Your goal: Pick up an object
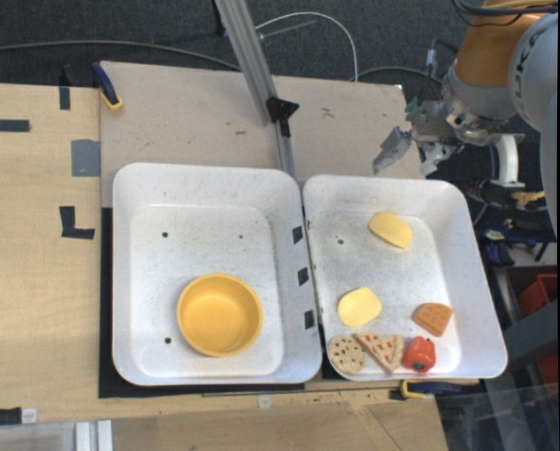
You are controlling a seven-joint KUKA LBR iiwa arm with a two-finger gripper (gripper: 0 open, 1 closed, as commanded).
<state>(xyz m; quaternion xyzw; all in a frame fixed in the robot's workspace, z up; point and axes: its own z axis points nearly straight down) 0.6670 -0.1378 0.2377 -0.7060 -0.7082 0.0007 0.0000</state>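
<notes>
Nearest the camera, along the near edge of the right bin point(468, 252), lie a round speckled cookie point(346, 353), a toast-like wedge point(381, 350) and a red pepper-shaped piece point(418, 354), close together in a row. Just beyond them sit a pale yellow disc point(359, 306) toward the bin's left side and an orange-brown piece point(433, 318) toward its right. Farther back rests a yellow oval piece point(391, 230), apart from the rest. In the left bin point(130, 252), a yellow bowl point(219, 314) stands upright near the near edge. Beyond the right bin's far rim, the gripper point(407, 150) hangs above the bench, holding nothing; how wide its jaws stand cannot be told.
</notes>
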